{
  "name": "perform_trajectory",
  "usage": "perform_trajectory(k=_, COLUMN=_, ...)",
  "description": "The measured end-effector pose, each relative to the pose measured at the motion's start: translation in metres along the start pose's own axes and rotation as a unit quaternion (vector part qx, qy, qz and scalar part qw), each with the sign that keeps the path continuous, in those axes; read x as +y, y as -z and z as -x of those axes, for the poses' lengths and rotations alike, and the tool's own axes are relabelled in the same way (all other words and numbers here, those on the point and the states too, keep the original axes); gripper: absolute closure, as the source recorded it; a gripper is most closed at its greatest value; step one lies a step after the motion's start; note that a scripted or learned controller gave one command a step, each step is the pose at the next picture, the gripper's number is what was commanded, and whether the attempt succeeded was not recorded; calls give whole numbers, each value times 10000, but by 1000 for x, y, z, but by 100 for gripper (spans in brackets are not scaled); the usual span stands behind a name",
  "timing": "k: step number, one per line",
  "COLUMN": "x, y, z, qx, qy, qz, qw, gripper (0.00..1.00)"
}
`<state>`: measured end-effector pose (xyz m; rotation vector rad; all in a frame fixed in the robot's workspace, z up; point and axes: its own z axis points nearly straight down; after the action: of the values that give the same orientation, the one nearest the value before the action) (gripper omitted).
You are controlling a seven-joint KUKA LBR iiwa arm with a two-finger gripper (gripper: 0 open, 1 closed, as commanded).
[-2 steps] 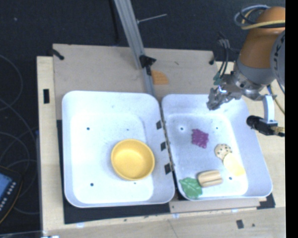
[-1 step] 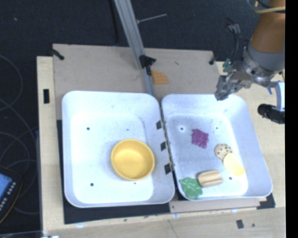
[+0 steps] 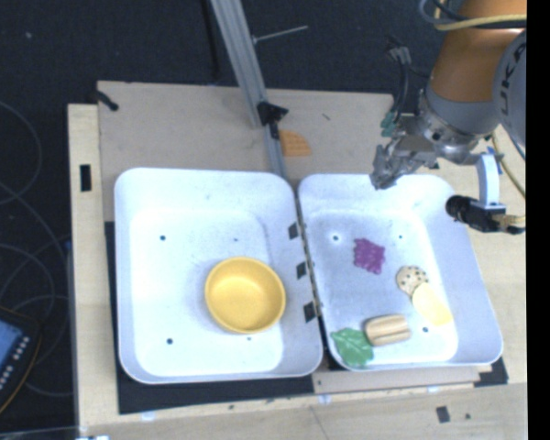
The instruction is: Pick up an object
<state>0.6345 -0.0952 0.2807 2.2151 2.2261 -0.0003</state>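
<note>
Gripper (image 3: 386,174) hangs over the far rim of the right bin (image 3: 458,246), near its back edge; nothing seen btwn fingers, open/closed state can't be told from this angle. Grey arm w/ orange band (image 3: 481,39) comes in from upper right behind it.

Objs all in right bin, below gripper in frame (toward cam):
- purple piece (image 3: 368,255) – nearest to gripper, just below & slightly left of it, lying flat on bin floor.
- spotted cookie (image 3: 411,278) – further down, a bit right of gripper; touching or just beside the yellow piece.
- yellow piece (image 3: 432,306) – below-right of cookie, by the bin's right wall.
- tan block (image 3: 387,329) – near front of bin, roughly straight below gripper, lying on its side.
- green piece (image 3: 351,346) – front-left corner of bin, just beside tan block, farthest from gripper of this group.

Left bin (image 3: 147,273) – well left of gripper; yellow bowl (image 3: 245,293) sits upright in it, toward front-right part.

Metal rail (image 3: 243,62) slants from top of frame down to where the bins meet, left of gripper. Small orange bit (image 3: 293,143) on the bench beside rail's lower end.
</note>
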Motion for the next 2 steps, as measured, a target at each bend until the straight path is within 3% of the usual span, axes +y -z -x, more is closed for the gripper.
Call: perform_trajectory(k=2, x=27, y=-10, z=-109, qx=0, qy=7, qz=7, qw=10000, gripper=100)
